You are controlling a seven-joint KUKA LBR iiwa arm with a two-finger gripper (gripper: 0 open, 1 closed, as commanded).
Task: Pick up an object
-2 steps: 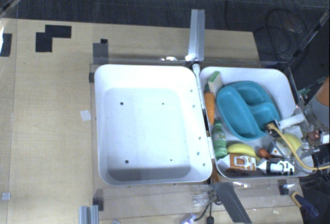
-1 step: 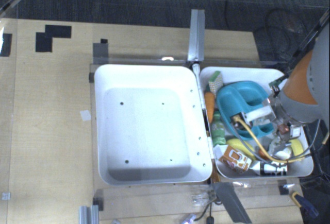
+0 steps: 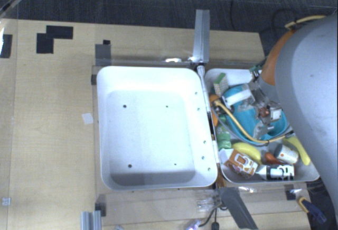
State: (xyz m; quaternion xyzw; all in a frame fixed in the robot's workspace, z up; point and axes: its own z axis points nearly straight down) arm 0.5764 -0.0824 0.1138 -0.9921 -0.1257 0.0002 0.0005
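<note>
**Over the right bin: gripper low among the clutter, grip unclear**

On the bench (image 3: 47, 128), the left bin (image 3: 153, 134) lies farthest left, with a metal post (image 3: 202, 33) rising behind the seam where the two bins meet. The right bin (image 3: 259, 180) holds all the loose objects.

Along that bin's left wall lie a green packet (image 3: 220, 82) at the back and a second green piece (image 3: 224, 143) further forward. A yellow hose (image 3: 237, 124) curves from the left wall down and rightward across a blue bowl (image 3: 274, 127) in the middle of the bin. In front of the bowl a banana (image 3: 247, 151) lies with its long axis slanting from upper left to lower right. A brown carton (image 3: 240, 163) sits just in front of it. To the right of these, a black-and-white bottle (image 3: 278, 173) lies on its side along the front wall, its length running left to right, with a white cup (image 3: 287, 156) just behind it.

The gripper (image 3: 263, 111) hangs over the blue bowl, wrist pointing down and leftward into the bin. Whether it is open, closed or holding anything cannot be told; nothing is seen lifted. Above it the orange band (image 3: 271, 65) leads up to the broad grey arm (image 3: 311, 91), which comes in from the right and covers the bin's far-right side.
</note>
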